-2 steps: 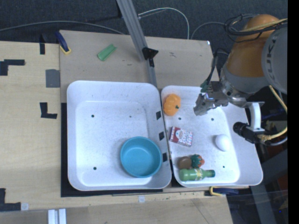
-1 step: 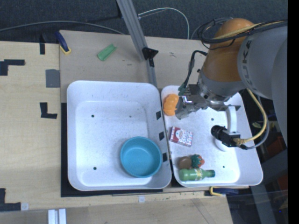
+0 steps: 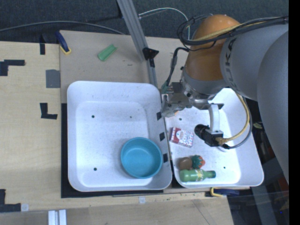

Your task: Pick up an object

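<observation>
My gripper [image 3: 169, 108] hangs over the upper left corner of the right bin [image 3: 243, 170], its fingers hidden (whether spread or pressed together I cannot tell). Below it lie a red-and-white packet [image 3: 181, 137], what may be a strawberry [image 3: 197, 161], and a green bottle [image 3: 198, 175]. A blue bowl [image 3: 141, 157] sits in the left bin [image 3: 84, 97].

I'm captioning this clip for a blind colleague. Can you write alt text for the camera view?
A grey and orange robot arm reaches over the right white bin, which holds a red packet, a green bottle and a small brown and red item. The left bin holds a blue bowl.
</observation>
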